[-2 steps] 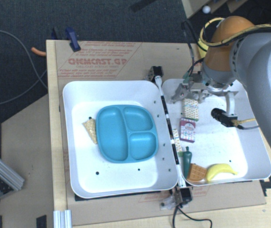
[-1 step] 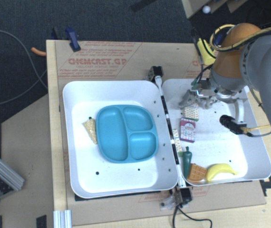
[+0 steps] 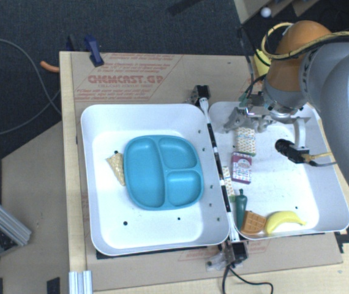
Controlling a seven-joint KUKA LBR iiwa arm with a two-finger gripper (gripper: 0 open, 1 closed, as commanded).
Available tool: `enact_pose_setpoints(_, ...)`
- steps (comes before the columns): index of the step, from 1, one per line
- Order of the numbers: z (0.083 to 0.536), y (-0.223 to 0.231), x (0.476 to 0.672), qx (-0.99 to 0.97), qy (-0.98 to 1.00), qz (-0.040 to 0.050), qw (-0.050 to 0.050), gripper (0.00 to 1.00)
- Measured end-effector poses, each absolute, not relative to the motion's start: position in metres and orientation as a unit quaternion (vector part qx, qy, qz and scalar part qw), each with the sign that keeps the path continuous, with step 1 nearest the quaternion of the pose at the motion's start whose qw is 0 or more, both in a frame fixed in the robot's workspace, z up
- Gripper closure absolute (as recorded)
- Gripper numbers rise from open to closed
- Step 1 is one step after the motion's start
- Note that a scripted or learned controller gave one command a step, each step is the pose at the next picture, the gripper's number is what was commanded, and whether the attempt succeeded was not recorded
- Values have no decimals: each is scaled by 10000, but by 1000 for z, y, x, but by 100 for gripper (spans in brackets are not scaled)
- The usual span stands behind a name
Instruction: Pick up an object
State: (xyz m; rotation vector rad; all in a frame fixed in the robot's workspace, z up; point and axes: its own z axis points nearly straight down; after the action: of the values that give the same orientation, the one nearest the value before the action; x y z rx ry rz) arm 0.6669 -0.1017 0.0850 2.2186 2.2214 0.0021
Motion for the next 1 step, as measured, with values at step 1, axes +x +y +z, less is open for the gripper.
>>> enact_pose_setpoints(1,88,-96,638,7075,7068,-4,-8,0)
